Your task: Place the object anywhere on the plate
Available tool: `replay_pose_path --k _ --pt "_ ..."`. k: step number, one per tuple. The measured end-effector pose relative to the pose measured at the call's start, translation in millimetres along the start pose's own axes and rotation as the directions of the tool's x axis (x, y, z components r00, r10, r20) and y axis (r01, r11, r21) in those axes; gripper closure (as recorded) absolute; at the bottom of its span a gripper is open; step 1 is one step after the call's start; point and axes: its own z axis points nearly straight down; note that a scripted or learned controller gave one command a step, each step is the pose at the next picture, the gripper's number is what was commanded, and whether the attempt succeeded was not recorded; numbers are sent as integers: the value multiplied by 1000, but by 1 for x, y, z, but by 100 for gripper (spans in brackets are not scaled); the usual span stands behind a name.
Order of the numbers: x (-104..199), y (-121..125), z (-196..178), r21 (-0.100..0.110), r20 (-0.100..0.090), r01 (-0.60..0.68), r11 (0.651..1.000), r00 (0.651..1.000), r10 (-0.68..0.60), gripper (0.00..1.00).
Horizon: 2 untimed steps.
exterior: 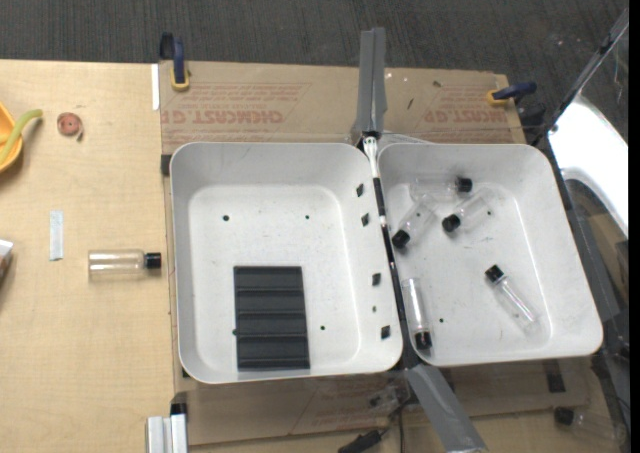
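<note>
2 shallow white bins sit side by side on the bench. The left bin (200, 191) holds a dark ribbed plate (270, 318), lying flat near its front wall.

The right bin (560, 201) holds 5 clear vials with black caps:
- 1 vial (440, 184) near the back wall, cap pointing right.
- 1 vial (412, 221) just beside the dividing wall, cap at its lower end.
- 1 vial (470, 213) near the centre, close to the first 2.
- 1 vial (510, 295) toward the right, tilted, well apart from the cluster.
- 1 vial (416, 314) along the left wall, cap toward the front.

A sixth vial (124, 261) lies on the wooden bench (80, 341), left of the bins.

Gripper state: cannot be told.
</note>
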Motion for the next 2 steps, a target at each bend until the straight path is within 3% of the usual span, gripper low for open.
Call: replay_pose_path --k 1,2 --pt "69 -35 0 -1 -1 1 1000 1000 -1 0" --pt "10 -8 0 0 0 0 1000 1000 0 0"
